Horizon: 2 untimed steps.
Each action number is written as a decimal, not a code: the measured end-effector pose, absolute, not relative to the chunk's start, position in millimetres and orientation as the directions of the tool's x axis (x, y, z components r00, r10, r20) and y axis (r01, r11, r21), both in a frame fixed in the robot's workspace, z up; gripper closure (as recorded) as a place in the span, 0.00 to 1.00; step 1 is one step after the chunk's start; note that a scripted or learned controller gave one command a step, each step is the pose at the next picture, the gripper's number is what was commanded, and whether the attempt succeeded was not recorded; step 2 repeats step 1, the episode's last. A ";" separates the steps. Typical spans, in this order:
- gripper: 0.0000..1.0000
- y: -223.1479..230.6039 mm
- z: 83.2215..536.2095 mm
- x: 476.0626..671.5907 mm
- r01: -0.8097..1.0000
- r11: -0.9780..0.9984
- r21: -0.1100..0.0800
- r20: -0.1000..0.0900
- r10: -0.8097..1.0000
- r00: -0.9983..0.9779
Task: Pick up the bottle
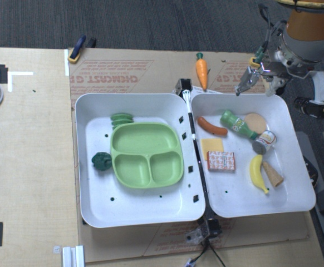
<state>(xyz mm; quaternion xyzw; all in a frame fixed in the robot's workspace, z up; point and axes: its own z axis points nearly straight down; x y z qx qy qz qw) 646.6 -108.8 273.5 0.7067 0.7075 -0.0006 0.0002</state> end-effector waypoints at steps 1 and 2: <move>1.00 -109.2 283.2 647.0 1.000 0.003 0.000 -0.002 1.000 -0.003; 1.00 -109.2 283.2 647.0 1.000 0.003 0.000 -0.002 1.000 -0.003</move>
